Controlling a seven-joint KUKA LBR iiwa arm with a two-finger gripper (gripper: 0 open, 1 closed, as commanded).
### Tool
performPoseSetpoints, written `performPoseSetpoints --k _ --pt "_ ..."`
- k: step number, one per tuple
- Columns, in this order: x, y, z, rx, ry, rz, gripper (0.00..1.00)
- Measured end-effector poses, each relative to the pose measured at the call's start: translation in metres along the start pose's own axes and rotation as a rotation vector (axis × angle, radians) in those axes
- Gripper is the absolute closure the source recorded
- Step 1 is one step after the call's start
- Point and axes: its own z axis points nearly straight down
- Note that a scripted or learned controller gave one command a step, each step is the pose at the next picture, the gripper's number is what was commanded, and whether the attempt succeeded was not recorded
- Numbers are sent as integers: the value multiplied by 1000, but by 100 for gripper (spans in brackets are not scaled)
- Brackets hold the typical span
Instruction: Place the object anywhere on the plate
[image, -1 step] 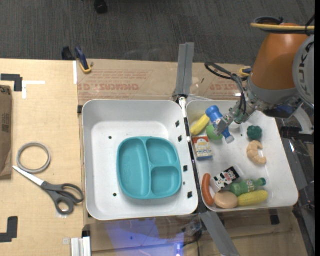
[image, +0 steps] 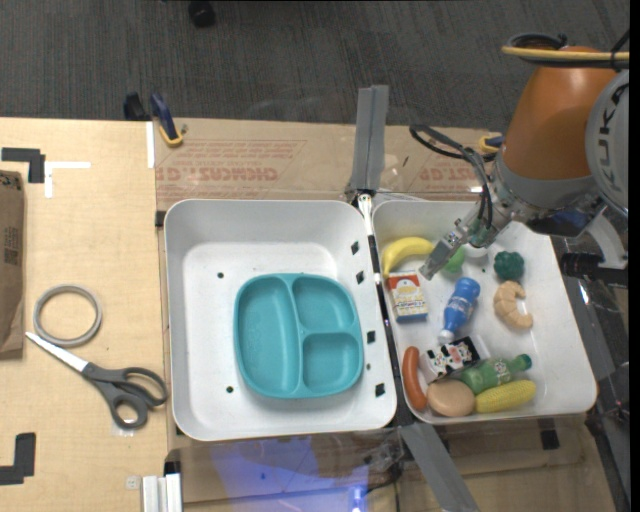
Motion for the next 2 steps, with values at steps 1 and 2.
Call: performPoseSetpoints --k 1,2 --pt "90 -5 28 2 3 238 0" --pt "89 -5 19 2 2 237 100"
